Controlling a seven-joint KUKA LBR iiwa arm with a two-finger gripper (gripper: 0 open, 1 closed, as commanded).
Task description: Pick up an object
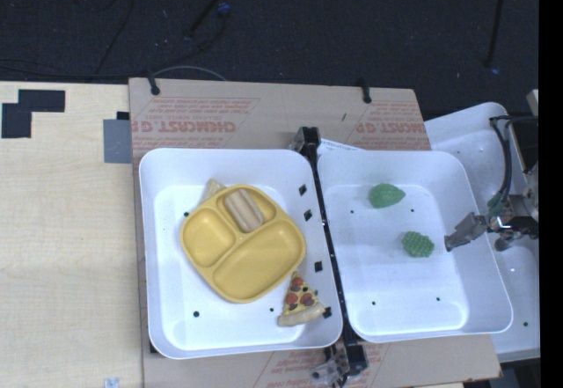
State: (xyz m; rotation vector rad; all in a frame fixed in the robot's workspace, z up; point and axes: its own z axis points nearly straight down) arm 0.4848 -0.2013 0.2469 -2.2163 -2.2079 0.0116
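- Bench [62, 228] carries two white bins, both left of the claw.
- Left bin [167, 201], farthest away: yellow plate [242, 259] holding a hotdog [244, 208]; pizza slice [301, 300] beside it.
- Right bin [396, 316]: two green pieces [386, 195] [418, 244], the lower nearest; bare floor below.
- Claw [479, 232] at the right rim, grip state unclear.

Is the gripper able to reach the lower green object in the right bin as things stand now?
Probably yes. The gripper sits at the right bin's right side, and the lower green object lies just left of it with bare bin floor between.
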